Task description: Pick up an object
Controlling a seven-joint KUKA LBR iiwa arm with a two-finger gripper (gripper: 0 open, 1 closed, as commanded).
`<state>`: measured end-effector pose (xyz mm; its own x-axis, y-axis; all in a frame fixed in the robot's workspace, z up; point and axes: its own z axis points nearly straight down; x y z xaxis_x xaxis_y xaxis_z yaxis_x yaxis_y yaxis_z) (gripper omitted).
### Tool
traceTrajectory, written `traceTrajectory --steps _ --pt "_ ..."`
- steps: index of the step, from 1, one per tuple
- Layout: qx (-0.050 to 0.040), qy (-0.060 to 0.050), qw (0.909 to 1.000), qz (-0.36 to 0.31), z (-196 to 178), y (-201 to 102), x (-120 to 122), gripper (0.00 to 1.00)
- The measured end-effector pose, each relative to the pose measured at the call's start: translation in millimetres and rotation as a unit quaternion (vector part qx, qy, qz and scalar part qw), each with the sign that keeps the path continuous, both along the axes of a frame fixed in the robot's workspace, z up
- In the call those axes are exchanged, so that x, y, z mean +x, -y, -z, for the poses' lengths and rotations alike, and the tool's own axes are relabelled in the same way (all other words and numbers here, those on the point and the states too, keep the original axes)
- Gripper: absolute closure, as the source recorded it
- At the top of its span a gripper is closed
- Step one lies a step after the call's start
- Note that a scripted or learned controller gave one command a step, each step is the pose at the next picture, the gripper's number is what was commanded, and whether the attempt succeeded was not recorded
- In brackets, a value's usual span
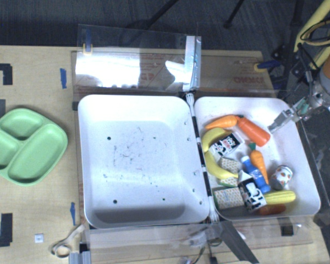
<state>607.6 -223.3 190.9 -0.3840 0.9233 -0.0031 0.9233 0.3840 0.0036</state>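
The right bin (308, 164) holds a heap of toy food. In it lie a yellow banana (211, 157), an orange carrot (222, 121), a red-orange pepper (254, 131), a small carrot (258, 163), a blue bottle (256, 176), a white spotted ball (284, 174), a yellow corn cob (280, 197) and two black-and-white boxes (227, 144). My gripper (279, 121) hangs over the bin's upper right part, just right of the red-orange pepper. It points down and left, and nothing shows in its grasp.
The left bin (93, 114) adjoins the right one along a shared middle wall. A green divided plate (25, 145) sits on the bench at the far left. A clear plastic panel (136, 65) stands behind the bins. Cables hang at the upper right.
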Motion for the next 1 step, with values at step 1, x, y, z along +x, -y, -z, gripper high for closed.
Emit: traceTrajectory --steps 1 --pt "0.0 0.0 1.0 0.0 0.0 0.1 -0.1 0.0"
